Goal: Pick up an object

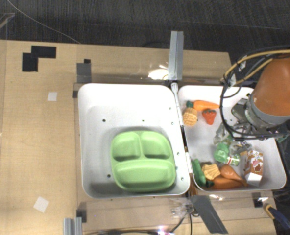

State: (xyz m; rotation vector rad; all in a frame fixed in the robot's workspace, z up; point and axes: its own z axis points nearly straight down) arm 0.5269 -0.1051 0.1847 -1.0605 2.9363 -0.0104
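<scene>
The right bin (201, 146) holds several toy foods. A corn cob (190, 116), an orange carrot (205, 105) and a red strawberry (209, 115) lie near its back left. A green carton (224, 153) sits mid-bin, with a cracker (211, 171), an orange piece (228, 176), a dark green vegetable (198, 173) and a red-and-white box (253, 165) along the front. My gripper (236, 140) hangs low over the right bin, just above the green carton, under the orange-banded wrist (279, 89). Cables and the wrist hide most of it.
The left bin (96, 131) carries a green compartment plate (142, 159) at its front right. A metal post (175, 58) stands behind the divider between the bins. Wooden bench surface (32, 146) stretches to the left.
</scene>
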